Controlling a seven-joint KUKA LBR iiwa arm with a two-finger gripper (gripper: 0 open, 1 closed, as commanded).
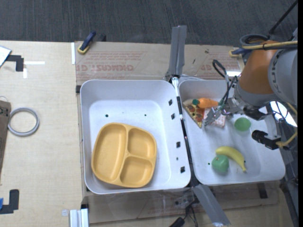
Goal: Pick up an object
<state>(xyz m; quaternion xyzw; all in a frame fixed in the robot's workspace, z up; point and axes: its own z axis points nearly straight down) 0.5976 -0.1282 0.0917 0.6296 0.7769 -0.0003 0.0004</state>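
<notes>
The gripper [214, 116] hangs low in the right bin's [265, 171] far-left corner among the pizza slice [193, 111], carrot [207, 102] and a pale object [217, 121]; nothing appears lifted, and whether it grips anything cannot be told.

A grey arm [284, 74] with a rounded casing is seen, banded in orange [255, 72] above the wrist. Black cables [222, 72] are looped beside the band, and a yellow hose [265, 45] is run across the top. The gripper [215, 115] is made of dull metal.
</notes>
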